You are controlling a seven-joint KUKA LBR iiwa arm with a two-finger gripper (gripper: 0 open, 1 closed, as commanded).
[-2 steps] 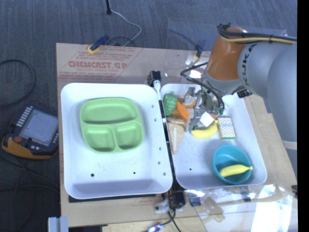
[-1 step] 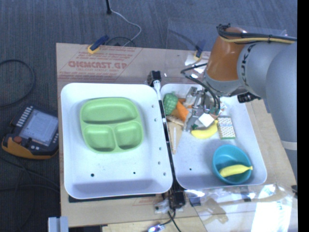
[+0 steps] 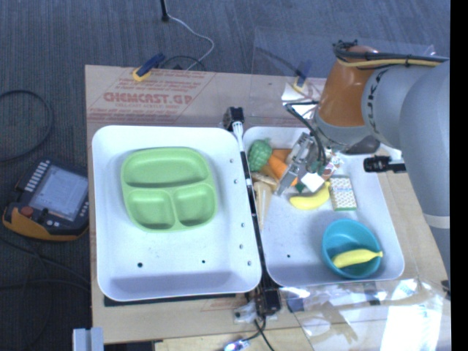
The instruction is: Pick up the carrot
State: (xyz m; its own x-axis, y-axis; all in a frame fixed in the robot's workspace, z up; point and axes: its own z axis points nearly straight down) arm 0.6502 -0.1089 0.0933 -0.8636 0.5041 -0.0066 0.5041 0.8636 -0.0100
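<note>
Small orange plastic carrot (image 3: pixel 277 164) lies in the right-hand shallow white bin (image 3: pixel 292 265), in its upper left corner, right of frame centre. It sits just beside a knobbly green toy vegetable (image 3: pixel 259 154), which is on its left and looks to be touching it. Only a short orange stub shows; the rest is covered by the gripper, so the long axis is hard to read, maybe slanting from upper left to lower right.

The silver two-finger gripper (image 3: pixel 287 183) hangs off the grey arm with the orange band (image 3: pixel 342 97), which reaches in from the upper right of the frame. Its fingers slope down and to the left, tips ending just below and slightly right of the carrot, very near it. Whether the gripper is released or clenched: cannot tell, the fingers overlap in this slanted view. No carrot seen between them, so no grasp claimed.

Key relation: carrot is up and left of the fingertips, close. Judgement: the next move needs a short shift toward the upper left plus alignment across the carrot's narrow side; the green vegetable crowding the left side could get caught or pushed instead.

Other stuff in the same bin: yellow banana-shaped toy (image 3: pixel 308 200) just right of the gripper, speckled small flat card (image 3: pixel 341 193), blue round bowl (image 3: pixel 352 248) at lower right with a yellow piece in it. Left bin (image 3: pixel 110 269) holds a green divided plastic tray (image 3: pixel 169 187), well apart from the action.
</note>
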